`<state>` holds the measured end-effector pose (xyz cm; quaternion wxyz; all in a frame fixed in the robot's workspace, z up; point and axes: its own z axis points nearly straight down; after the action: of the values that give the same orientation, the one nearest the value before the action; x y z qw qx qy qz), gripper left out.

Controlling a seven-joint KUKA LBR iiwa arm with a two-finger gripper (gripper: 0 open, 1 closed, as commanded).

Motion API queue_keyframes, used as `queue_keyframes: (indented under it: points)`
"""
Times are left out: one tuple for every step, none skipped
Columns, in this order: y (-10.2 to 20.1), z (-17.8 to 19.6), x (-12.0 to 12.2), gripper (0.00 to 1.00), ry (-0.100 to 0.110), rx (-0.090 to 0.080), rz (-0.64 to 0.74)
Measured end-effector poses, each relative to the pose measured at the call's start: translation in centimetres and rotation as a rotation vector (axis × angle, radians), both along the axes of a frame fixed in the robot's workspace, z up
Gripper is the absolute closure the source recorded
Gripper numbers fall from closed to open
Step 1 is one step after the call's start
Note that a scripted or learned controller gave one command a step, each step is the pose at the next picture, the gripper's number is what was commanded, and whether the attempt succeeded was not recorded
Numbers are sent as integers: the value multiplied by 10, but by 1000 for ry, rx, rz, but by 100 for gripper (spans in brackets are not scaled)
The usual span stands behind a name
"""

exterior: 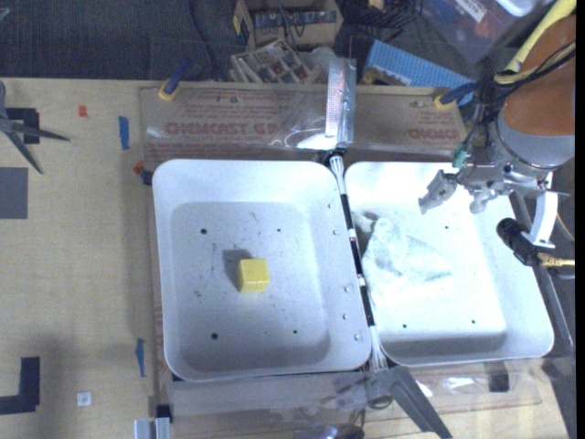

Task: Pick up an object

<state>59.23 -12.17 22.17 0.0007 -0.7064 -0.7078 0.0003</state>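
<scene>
Yellow block [254, 274] near the middle of the left bin [174, 190], resting flat. The gripper [454, 193] hangs over the right bin [512, 337], well apart from the block, which lies to its left across the divider; whether its fingers are open or closed cannot be told.

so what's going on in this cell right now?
The grey KUKA arm's two-finger gripper hangs over the upper part of the right white bin, fingers spread, with nothing between them. A crumpled clear plastic piece lies in that bin near the divider, below and left of the gripper. The small yellow block sits alone in the left white bin, untouched. No pick has been made yet.
</scene>
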Motion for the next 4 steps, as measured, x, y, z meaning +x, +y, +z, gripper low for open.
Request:
queue_keyframes:
  points:
    - [-77, 134, 13, 0, -5, -3, -34]
    - [-12, 27, 8, 0, 2, 0, -390]
    - [-12, 38, 8, 100, 1, -1, -389]
    - [97, 61, -24, 100, 4, -1, -862]
